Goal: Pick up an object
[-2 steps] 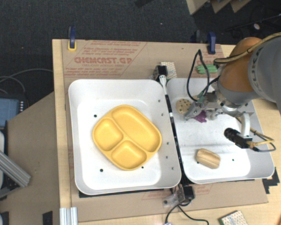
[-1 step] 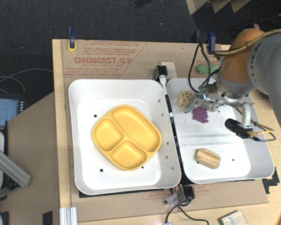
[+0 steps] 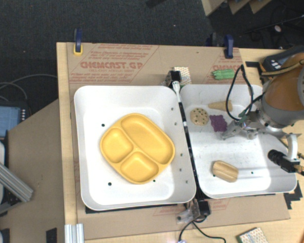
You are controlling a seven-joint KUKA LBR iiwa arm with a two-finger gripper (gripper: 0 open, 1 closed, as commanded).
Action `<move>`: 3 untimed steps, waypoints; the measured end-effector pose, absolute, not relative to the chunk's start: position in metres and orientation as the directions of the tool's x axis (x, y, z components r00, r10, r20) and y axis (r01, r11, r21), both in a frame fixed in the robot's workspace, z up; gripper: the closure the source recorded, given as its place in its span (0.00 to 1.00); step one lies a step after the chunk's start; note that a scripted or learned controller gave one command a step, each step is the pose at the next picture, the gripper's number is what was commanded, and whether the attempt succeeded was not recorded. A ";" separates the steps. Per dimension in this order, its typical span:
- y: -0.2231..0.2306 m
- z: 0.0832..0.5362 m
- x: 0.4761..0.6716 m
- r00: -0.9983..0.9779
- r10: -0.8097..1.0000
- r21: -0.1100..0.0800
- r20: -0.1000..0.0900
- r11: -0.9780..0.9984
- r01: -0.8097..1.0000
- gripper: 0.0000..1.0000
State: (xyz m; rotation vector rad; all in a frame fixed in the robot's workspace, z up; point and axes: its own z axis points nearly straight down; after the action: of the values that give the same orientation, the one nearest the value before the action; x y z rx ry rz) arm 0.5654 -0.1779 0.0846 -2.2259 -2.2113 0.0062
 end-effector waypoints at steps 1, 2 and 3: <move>-0.145 0.085 0.634 -0.005 1.000 0.006 0.000 0.005 1.000 0.00; -0.148 0.097 0.632 -0.002 1.000 0.006 -0.002 0.002 1.000 1.00; -0.148 0.096 0.632 -0.002 1.000 0.005 -0.002 0.002 1.000 0.00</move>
State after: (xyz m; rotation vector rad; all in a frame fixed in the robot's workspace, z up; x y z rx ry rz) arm 0.6321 -0.1477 0.0957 -2.2228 -2.2265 -0.0033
